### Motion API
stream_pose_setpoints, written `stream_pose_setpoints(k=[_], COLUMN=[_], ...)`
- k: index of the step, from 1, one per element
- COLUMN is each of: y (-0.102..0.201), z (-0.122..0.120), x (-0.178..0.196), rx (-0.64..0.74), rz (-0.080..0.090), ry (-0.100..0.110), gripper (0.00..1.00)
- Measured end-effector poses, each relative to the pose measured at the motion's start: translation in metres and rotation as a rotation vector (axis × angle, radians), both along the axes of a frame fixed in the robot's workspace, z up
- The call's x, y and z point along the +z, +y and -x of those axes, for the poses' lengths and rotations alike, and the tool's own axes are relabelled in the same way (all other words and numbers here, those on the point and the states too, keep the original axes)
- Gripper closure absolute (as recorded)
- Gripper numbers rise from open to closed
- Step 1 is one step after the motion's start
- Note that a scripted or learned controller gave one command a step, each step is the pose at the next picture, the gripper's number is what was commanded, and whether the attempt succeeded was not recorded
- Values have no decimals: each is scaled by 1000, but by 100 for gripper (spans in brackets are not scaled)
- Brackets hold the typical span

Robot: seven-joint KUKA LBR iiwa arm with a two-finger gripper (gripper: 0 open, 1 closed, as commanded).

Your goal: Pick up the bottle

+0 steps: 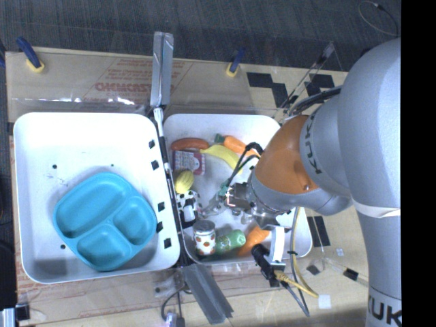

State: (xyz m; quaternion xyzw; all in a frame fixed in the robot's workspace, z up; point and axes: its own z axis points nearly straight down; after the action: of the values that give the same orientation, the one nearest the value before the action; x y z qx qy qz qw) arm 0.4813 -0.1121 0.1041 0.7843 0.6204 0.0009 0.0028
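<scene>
I see the gripper (228, 197) low in the right bin (262, 122), finger state indiscernible, green bottle (231, 240) near it, bench (204, 73) on dark carpet (204, 5).

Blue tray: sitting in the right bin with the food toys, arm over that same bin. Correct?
Not quite. The camera view shows the blue tray in the left bin, alone. The food toys are in the right bin, and the arm is over that right bin.

Grey arm (371, 155) reaching in from right, orange-banded wrist bent downward, hand (228, 197) low
</scene>
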Motion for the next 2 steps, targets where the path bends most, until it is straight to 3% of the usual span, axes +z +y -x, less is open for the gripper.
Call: stream_pose_setpoints(k=[1, 2], y=[-13, -43], z=[-6, -14], x=[-13, -12], rx=[140, -22], rz=[-3, -4], ry=[5, 6], gripper=[0, 0])
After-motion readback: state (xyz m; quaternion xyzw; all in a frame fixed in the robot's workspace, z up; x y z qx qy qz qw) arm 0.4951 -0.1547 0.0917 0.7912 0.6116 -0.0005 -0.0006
